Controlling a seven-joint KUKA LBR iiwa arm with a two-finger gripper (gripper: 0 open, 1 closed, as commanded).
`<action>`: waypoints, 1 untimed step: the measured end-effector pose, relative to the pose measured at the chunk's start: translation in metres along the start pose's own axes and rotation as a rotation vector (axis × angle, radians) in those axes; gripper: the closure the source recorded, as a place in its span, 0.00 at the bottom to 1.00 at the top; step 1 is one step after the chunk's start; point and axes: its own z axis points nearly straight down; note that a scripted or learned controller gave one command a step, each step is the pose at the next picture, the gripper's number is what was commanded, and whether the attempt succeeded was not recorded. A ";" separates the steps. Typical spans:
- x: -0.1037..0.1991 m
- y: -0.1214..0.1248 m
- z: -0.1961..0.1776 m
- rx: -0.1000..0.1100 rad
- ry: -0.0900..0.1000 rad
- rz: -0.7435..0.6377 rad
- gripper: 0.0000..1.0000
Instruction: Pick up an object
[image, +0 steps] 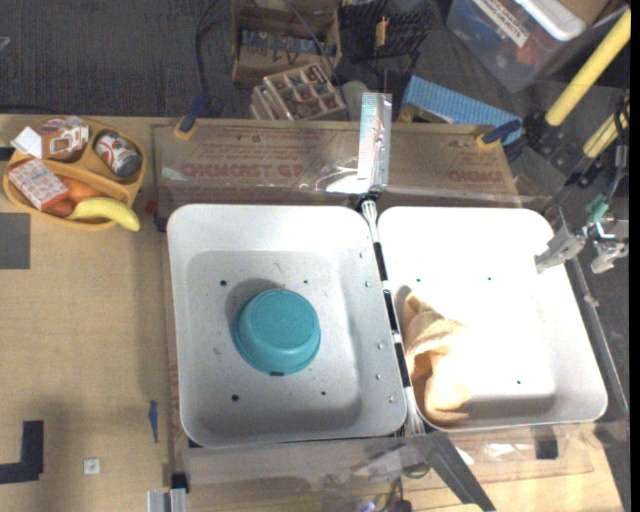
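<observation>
Lying upside down near the left white bin's (190, 240) centre, the round teal plastic bowl (278, 330) has open floor all round. A crumpled orange cloth (432, 362) hugs the right white bin's (480, 240) left wall. Gripper (575, 243) sits at that bin's right rim; its finger state cannot be told.

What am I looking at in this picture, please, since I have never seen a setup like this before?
This is one camera fixed above a workbench, looking down at a slant. Two shallow white bins sit side by side: the left bin holds an upside-down teal bowl, and the right bin holds a crumpled yellow-orange cloth against its left wall. At the right edge, the robot's gripper hangs over the right bin's far corner, holding nothing visible. A yellow tray with a banana and toy food rests on the bench, top left.
</observation>
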 end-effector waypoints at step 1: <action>0.012 -0.024 0.049 0.000 0.000 0.022 0.00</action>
